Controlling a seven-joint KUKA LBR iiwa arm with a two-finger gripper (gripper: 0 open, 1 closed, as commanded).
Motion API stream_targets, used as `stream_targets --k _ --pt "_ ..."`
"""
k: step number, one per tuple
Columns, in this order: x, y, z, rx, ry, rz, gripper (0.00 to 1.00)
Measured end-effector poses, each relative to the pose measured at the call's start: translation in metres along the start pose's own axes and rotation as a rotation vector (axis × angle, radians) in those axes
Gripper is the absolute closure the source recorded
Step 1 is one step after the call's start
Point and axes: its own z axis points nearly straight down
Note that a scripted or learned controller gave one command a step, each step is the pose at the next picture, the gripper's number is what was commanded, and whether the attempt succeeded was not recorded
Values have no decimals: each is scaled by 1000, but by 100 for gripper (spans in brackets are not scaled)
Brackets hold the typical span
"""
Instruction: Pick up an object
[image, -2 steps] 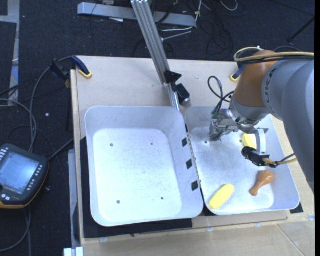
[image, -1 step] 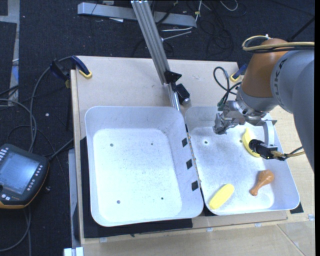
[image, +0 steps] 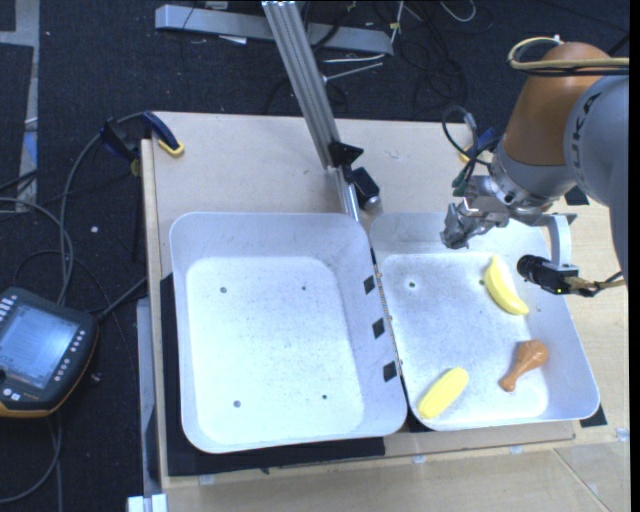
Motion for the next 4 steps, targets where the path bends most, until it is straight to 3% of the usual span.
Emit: stream_targets --k 1,4 --pt "-10 -1 -49 0 0 0 100" --pt "145 -57 -50 4 2 -5 100"
